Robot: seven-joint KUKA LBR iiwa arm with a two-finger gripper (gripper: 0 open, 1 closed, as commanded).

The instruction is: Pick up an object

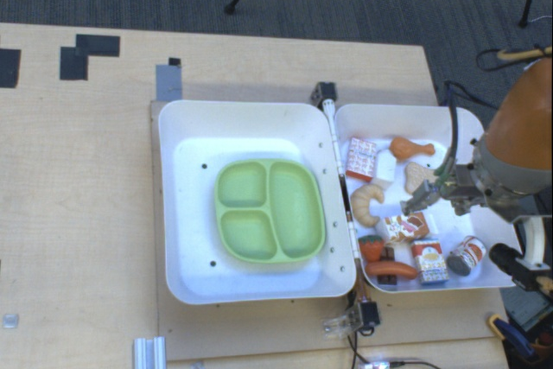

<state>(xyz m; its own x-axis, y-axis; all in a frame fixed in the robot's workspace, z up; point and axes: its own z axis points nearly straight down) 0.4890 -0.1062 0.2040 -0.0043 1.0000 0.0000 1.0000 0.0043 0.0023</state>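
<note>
My gripper (pixel 421 201) hangs over the right bin (pixel 462 121), above a croissant (pixel 366 201), a drumstick (pixel 409 149), a red-and-white packet (pixel 361 158), a small carton (pixel 430 261), a can (pixel 467 256) and a carrot (pixel 389 269). A green tray (pixel 269 212) with three compartments lies in the left bin (pixel 186 186).

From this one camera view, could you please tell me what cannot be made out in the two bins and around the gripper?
- Gripper: small and dark over the right bin; whether it holds anything cannot be told.
- Small box and can: labels too small to read.
- Arm: cut off by the camera view's right edge.
- Right bin's far corner: hidden under the arm.
</note>
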